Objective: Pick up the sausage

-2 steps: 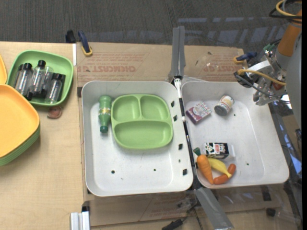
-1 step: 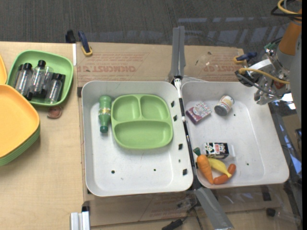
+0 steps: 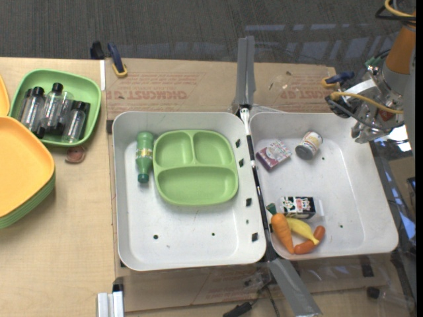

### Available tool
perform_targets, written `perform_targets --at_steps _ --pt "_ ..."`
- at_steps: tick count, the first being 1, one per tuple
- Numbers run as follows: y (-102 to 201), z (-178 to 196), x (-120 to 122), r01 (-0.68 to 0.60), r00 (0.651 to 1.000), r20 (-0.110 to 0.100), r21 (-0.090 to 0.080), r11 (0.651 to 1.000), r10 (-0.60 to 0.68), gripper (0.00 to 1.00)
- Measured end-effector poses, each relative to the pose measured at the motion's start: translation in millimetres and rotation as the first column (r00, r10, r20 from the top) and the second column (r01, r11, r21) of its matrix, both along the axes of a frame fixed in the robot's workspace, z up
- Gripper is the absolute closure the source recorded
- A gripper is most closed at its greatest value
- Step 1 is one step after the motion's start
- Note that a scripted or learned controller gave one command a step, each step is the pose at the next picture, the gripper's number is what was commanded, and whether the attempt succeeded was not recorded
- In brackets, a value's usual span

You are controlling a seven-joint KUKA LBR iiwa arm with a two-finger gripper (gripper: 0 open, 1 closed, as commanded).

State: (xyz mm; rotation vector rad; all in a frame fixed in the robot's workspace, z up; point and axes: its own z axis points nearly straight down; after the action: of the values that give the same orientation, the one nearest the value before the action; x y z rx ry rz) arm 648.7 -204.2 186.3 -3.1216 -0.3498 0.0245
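The sausage [image 3: 312, 241] is a short reddish-brown curved piece in the front left corner of the right bin [image 3: 360, 197]. It lies against a yellow banana [image 3: 299, 227] and an orange carrot [image 3: 282, 232]. My gripper [image 3: 365, 122] hangs at the far right edge of the right bin, below the arm's orange band [image 3: 402, 57]. It is well away from the sausage, toward the back right, and nothing shows in it.
A small milk carton [image 3: 301, 207] sits just behind the sausage group. A pink box [image 3: 273, 154] and a tin can [image 3: 308, 144] lie at the bin's back. The left bin [image 3: 178, 240] holds a green divided plate [image 3: 195, 166] and a green bottle [image 3: 144, 156].
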Motion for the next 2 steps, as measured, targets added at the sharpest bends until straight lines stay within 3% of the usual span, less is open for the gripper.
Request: perform_targets --at_steps 2 --pt "1.4 15.2 -0.2 -0.011 1.000 -0.008 0.000 1.000 0.011 1.00"
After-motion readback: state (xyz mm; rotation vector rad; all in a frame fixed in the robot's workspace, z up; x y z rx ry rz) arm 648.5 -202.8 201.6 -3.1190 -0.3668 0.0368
